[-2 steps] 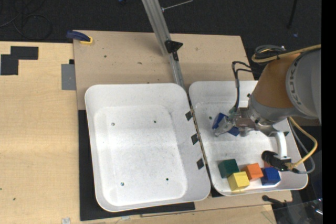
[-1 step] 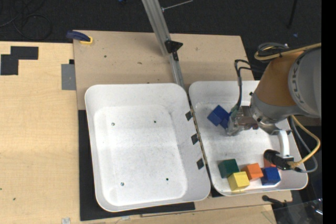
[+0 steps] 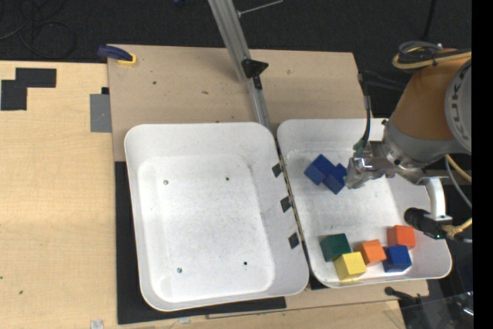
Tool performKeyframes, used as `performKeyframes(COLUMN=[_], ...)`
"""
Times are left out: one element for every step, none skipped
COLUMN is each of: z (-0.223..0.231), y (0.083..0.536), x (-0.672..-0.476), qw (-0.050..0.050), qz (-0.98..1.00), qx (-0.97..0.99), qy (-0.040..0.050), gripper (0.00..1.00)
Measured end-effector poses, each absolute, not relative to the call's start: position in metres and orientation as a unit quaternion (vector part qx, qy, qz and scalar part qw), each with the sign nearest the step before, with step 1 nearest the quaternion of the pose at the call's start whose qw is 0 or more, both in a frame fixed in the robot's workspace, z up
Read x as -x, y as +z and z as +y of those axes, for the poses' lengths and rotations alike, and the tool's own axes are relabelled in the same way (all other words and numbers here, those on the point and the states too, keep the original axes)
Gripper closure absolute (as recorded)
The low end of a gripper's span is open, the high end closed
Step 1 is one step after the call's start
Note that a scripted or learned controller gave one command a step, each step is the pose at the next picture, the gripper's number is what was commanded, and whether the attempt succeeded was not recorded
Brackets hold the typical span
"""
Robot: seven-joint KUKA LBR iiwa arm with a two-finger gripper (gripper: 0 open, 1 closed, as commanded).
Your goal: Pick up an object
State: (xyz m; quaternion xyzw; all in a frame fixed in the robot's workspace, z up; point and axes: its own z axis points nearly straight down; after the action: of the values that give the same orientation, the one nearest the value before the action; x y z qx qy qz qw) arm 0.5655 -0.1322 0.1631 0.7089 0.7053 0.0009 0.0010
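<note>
Reaching in over the right edge of the right bin (image 3: 308,136), our gripper (image 3: 356,172) sits low beside the blue block (image 3: 325,173), which lies in the upper middle of that bin's floor, closer to the divider side than to the outer wall. We cannot tell from this slanted view whether the gripper is spread or pressed together, nor whether it touches the block or stands just beside it; nothing shows the block pinched.

To do this step well, we judge that we should centre the tool over the block, not at its right flank, and turn the wrist so it closes across two flat, parallel faces. The block looks irregular, perhaps two joined pieces, so a grip on a corner would likely let it twist out. We should come down until the tips are well below its top face, close firmly, then lift straight up and slowly.

Along the bin's near edge lie a green cube (image 3: 334,246), a yellow cube (image 3: 350,265), an orange cube (image 3: 373,250), a red-orange cube (image 3: 401,236) and a small blue cube (image 3: 397,257), well apart from our target, so they should not interfere. The left bin (image 3: 139,136) stands alongside.
</note>
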Motion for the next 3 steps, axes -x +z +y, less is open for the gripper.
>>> performKeyframes(z=[-0.133, -0.076, -0.029], y=[0.210, 0.215, 0.217], x=[-0.566, -0.580, -0.573], qw=[0.001, -0.001, -0.002], qz=[0.707, 0.709, 0.708], qx=[-0.707, -0.705, -0.706], qy=[0.0008, 0.0006, -0.0005], gripper=[1.00, 1.00, 1.00])
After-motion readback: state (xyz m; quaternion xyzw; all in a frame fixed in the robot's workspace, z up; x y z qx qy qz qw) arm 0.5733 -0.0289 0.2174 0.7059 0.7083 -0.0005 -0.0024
